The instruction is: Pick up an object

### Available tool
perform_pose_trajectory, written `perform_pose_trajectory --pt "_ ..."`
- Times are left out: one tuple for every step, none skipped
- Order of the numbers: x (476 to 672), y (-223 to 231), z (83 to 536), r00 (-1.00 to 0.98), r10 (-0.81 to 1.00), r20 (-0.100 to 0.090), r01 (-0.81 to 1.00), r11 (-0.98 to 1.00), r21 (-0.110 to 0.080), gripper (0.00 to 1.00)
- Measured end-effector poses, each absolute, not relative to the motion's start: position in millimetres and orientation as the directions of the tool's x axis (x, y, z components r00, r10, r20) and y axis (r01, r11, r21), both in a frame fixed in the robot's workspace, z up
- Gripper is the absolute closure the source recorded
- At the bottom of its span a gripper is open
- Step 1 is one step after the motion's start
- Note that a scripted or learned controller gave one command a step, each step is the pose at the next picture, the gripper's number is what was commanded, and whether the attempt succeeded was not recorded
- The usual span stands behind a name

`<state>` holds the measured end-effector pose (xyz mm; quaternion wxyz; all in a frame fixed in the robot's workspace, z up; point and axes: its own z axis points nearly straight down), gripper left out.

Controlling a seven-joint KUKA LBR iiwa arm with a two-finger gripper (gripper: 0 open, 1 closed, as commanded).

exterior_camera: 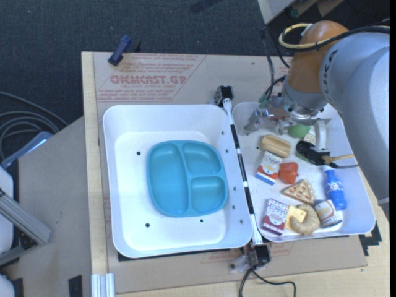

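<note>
Two white bins are set side by side on the bench (99, 228). The left bin (124, 166) is taken up by a blue plate (187, 178) with three compartments, laid flat near its middle. The right bin (362, 218) is filled with small toy foods, and any of them can be taken as the thing to pick.

The arm (352, 73) is brought in from the right. The gripper (266, 119) is held over the far left corner of the right bin, close to the wall shared with the left bin. Whether the gripper is spread or closed cannot be told from this angle.

A green piece (300, 130) is partly covered by the wrist, just right of the gripper. A roll (275, 145) is laid just in front of the gripper, nearer the camera. Below the roll, a carton (268, 167) and a red piece (288, 172) are placed side by side and touching. A waffle slice (299, 191) is seen just below the red piece, and a blue bottle (335, 189) is laid to its right.

Along the near edge, a red box (275, 216), a cheese wedge (297, 215), a bagel (304, 225) and a jar (327, 213) are crowded together.

A blue clip (120, 49) is seen at the bench's far left corner, outside both bins.
</note>
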<state>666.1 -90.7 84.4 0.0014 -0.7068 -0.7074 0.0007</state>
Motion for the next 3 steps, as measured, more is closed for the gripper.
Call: perform_pose_trajectory --pt "666.9 -91 95 -0.001 1.0 0.0 1.0 0.001 -0.001 1.0" --pt "666.8 -91 95 -0.001 1.0 0.0 1.0 0.001 -0.002 0.0" --pt "667.4 -91 106 -0.002 1.0 0.0 1.0 0.002 0.0 1.0"
